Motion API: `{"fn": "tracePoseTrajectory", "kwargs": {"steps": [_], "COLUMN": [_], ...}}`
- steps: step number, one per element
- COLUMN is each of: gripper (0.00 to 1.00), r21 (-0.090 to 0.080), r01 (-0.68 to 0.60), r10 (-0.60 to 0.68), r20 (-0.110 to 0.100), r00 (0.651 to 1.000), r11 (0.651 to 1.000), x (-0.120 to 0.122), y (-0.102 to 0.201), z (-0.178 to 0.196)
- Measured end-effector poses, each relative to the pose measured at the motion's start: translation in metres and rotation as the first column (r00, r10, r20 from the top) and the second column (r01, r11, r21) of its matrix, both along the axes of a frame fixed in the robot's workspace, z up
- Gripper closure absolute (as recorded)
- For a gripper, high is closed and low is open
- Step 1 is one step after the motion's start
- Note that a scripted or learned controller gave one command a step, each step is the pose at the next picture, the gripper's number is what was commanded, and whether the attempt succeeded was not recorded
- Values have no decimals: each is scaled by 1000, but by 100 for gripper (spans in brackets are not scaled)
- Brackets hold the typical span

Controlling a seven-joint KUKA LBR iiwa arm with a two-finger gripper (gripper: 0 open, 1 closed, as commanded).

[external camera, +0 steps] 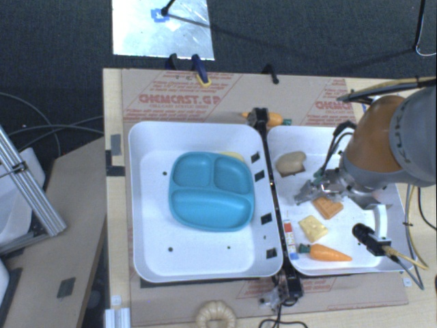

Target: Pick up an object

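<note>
Carrot (330,254), cheese (313,227), waffle (328,208), tan lump (290,162): one each.

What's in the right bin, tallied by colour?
Orange: 2 (carrot, waffle piece)
Yellow: 1 (cheese wedge)
Tan: 1 (rounded lump)
Total: 4

Dark blue-grey carpet (54,39) surrounds the pale worktop (111,115). Behind the worktop, a shiny silver sheet (160,19) lies on the carpet. Left of the worktop, an aluminium frame (27,197) crosses a lower beige surface (68,183).
</note>
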State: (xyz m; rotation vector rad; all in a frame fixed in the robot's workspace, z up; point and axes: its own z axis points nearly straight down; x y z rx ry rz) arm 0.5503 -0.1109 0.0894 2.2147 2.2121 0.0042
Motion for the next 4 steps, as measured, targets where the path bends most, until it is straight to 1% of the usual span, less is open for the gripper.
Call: {"fn": "tracePoseTrajectory", "kwargs": {"steps": [1, 2, 3, 4], "gripper": [100, 100, 100, 100], "r21": [-2, 5, 5, 9], "r01": [1, -6, -6, -12], "r10": [-1, 6, 6, 13], "r20": [11, -2, -2, -8], "r00": [1000, 1000, 1000, 1000], "r11": [1000, 1000, 1000, 1000], "x": [3, 4, 6, 4], "y": [-1, 4, 4, 68], "z": [13, 76, 130, 136]}}
